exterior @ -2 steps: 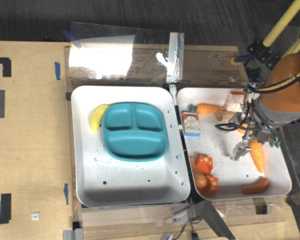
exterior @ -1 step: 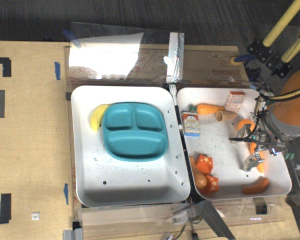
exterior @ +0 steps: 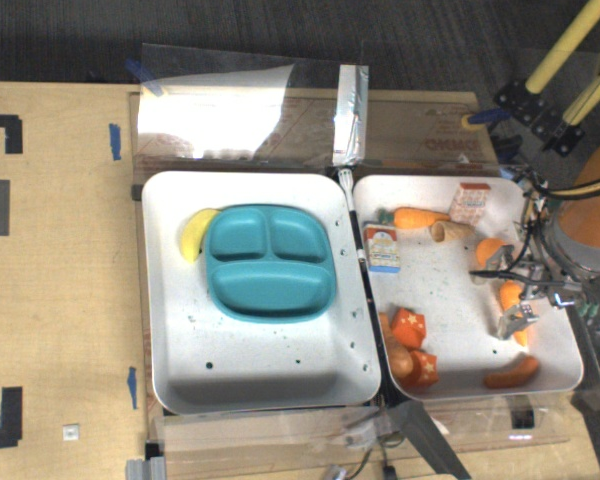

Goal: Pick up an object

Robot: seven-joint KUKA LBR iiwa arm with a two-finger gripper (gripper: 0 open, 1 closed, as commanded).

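two shallow white bins are seen side by side on the table (exterior: 50,268). the left white bin (exterior: 180,368) carries a teal plastic divided plate (exterior: 270,263) with a yellow banana-shaped toy (exterior: 192,233) tucked against its left edge. the right white bin (exterior: 460,368) carries the pickable clutter: an orange carrot toy (exterior: 420,218) near the top, a small white and red carton (exterior: 382,248) against the left wall, a pinkish box (exterior: 470,203) at the top right, a red strawberry-like toy (exterior: 408,326) with a brownish rounded piece (exterior: 400,360) beneath it, and a brown sausage-shaped toy (exterior: 510,371) by the lower right rim.

the pincer (exterior: 520,313) is placed low over the right side of that bin, among small orange pieces (exterior: 505,293). whether it is open or closed cannot be told, since cables and dark metal hide the tips, and no object is seen to be held.

the step in hand is judged to be the approach and descent onto a target near the right wall. for the next move, a clean closure on one orange piece is called for, followed by a straight lift; the nearness of the rim is judged a risk to that closure.
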